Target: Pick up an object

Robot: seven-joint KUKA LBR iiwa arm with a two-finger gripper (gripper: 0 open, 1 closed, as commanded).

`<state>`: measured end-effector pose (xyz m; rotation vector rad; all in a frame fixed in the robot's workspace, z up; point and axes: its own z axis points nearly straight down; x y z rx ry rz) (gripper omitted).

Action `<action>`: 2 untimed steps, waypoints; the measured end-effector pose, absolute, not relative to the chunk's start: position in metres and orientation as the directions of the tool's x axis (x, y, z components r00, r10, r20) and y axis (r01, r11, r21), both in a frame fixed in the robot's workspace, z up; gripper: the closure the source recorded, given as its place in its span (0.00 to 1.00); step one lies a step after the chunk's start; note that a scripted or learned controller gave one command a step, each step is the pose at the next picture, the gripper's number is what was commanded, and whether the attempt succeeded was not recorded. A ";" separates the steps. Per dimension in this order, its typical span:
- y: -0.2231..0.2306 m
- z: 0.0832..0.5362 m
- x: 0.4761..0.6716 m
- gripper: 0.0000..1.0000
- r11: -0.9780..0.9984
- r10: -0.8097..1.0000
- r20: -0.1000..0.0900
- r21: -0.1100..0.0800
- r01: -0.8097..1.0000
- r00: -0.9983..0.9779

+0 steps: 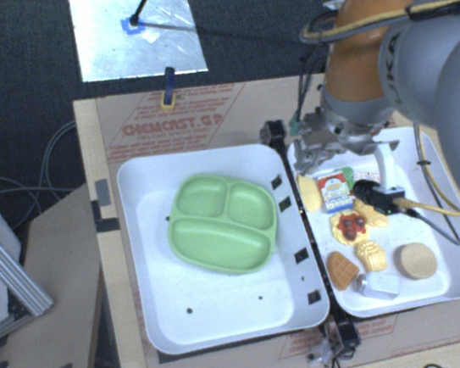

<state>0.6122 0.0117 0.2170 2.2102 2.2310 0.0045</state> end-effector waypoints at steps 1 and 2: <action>0.037 0.224 0.636 1.00 0.008 1.000 0.001 0.004 1.000 -0.008; 0.045 0.216 0.622 1.00 0.006 1.000 0.000 0.000 1.000 -0.006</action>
